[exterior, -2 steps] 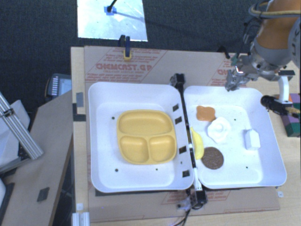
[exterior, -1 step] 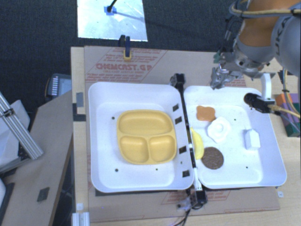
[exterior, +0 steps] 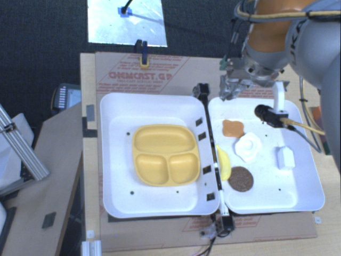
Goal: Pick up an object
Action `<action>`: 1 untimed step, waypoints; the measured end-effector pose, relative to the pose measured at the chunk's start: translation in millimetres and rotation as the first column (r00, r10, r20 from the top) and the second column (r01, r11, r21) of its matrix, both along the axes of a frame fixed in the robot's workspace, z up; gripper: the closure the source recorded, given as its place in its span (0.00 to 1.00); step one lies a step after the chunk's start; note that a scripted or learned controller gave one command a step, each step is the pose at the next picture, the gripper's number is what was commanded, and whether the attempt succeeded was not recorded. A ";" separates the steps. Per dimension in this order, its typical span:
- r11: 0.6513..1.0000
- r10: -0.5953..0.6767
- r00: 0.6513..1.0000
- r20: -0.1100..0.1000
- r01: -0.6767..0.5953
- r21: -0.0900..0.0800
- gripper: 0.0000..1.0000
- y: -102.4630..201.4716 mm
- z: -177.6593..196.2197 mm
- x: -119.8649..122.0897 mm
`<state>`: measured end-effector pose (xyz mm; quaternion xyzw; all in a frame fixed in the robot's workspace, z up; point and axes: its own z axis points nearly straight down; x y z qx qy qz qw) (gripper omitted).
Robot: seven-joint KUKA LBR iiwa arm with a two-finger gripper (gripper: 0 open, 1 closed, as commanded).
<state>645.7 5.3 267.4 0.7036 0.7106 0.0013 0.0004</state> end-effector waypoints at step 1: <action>1.000 0.000 1.000 0.000 0.000 0.000 1.00 51.0 0.6 -3.9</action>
